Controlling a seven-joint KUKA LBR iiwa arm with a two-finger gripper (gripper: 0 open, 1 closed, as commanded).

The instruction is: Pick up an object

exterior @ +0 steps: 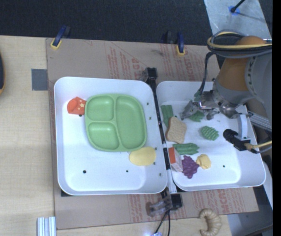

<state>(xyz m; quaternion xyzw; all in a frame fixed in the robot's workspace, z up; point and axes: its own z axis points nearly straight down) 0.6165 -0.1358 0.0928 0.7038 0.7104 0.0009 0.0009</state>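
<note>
The gripper point(195, 111) hovers low over a dark green toy point(197, 116) in the right bin point(251, 178), apparently approaching to grasp; whether the jaws are released cannot be told, and the next move calls for closing squarely on it.

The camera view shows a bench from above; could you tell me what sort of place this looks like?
Probably a robotics lab set up for grasping trials: two white bins clamped to a cardboard-covered bench, toy food such as purple grapes and a green divided plate, and a robot arm reaching in.

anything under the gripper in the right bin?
A green item lies partly under the gripper in the right bin. Only its lower edge shows; the rest is covered, so its shape is unclear.
</note>
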